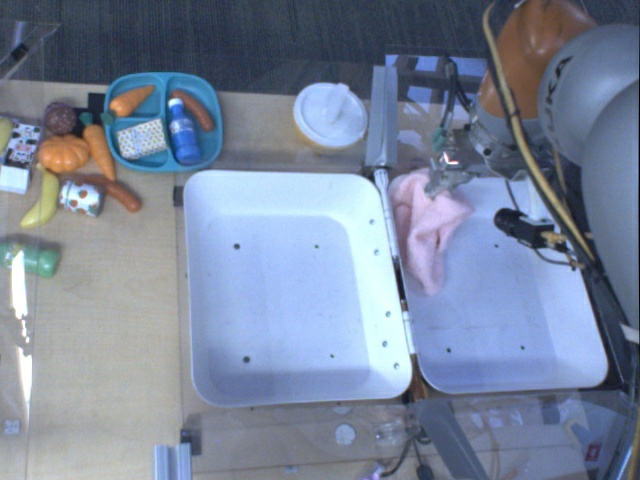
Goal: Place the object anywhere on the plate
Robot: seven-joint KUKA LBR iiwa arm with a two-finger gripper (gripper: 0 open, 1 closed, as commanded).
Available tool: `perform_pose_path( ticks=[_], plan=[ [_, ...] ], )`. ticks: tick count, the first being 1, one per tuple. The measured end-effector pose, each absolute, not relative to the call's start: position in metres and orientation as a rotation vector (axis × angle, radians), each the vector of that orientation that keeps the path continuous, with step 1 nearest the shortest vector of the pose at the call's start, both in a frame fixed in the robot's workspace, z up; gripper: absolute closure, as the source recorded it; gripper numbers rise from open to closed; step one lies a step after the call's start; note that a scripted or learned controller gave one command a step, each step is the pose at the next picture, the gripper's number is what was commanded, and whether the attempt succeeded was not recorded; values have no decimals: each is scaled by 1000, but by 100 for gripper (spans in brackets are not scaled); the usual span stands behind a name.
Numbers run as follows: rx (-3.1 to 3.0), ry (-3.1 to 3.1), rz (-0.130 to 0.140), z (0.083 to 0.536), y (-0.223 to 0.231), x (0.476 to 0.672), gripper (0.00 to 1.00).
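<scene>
A pink cloth [430, 226] lies bunched in the back left corner of the right bin [520, 318], one end trailing toward the front along the bin's left wall. My gripper [444, 175] sits at the cloth's upper edge, and the fabric gathers up into its shut fingers. The teal divided plate [160, 76] stands on the bench at the far left back, beyond the left bin [290, 288]. It holds a toy carrot, a blue bottle, a sausage and a patterned block.
A white lidded cup [331, 115] stands behind the left bin. Toy food lies left of the plate: a pumpkin [63, 154], a banana [40, 200], a can [80, 198] and a green piece [35, 260]. Cables and a black fitting [520, 226] hang beside the wrist.
</scene>
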State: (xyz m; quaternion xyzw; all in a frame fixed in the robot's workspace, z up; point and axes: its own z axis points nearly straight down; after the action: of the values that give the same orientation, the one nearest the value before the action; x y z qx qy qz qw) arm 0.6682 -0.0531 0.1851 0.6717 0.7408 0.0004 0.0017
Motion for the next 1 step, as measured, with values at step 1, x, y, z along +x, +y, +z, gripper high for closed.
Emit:
perform_pose_path(
  ticks=[1],
  plan=[
    [2098, 2333, 4, 226, -52, 669, 100]
  ],
)
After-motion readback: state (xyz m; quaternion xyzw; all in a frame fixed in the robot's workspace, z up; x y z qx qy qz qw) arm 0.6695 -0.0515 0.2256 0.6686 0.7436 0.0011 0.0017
